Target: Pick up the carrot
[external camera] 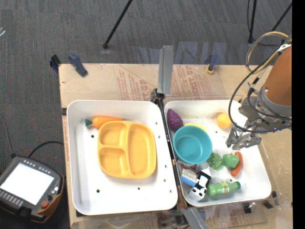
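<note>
In the camera view, the carrot [106, 120] lies in the left bin [78, 175], at its far side, with the green end pointing left; it seems to touch the far edge of the yellow divided plate [127, 149], or it is just beside it. The gripper [242, 141] is well apart from it, low over the right side of the right bin [259, 175], near the yellow ball [223, 120] and above the green and red toy vegetables [233, 161]. Whether its fingers are released or clenched I cannot tell; nothing is visible between them. In my judgement, the main risk is a grasp of the wrong thing, because the gripper hangs over crowded toys, also the blue bowl [192, 144] and the green bottle [223, 189]. A second risk is at the carrot itself: the plate edge next to it could block one finger, so the carrot may roll or slip away.
</note>
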Controlling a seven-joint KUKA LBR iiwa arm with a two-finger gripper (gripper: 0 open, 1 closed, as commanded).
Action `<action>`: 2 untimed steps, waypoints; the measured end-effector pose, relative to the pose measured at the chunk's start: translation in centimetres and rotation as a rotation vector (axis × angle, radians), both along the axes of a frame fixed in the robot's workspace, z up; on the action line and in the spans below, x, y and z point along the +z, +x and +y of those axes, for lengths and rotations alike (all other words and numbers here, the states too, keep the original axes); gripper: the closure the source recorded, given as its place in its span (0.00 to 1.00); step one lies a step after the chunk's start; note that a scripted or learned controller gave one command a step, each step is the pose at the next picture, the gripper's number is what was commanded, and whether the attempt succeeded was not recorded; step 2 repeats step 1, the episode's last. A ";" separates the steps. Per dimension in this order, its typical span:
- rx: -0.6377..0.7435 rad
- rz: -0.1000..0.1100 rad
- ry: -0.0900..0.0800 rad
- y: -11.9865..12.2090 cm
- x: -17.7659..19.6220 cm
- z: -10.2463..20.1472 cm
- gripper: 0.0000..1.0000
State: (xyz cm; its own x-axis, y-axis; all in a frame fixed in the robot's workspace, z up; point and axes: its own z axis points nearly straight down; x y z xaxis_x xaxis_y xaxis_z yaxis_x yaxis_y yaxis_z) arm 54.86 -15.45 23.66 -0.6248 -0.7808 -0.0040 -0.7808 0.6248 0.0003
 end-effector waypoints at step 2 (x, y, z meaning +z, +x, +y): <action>0.184 0.012 0.006 -6.1 -12.5 -5.1 1.00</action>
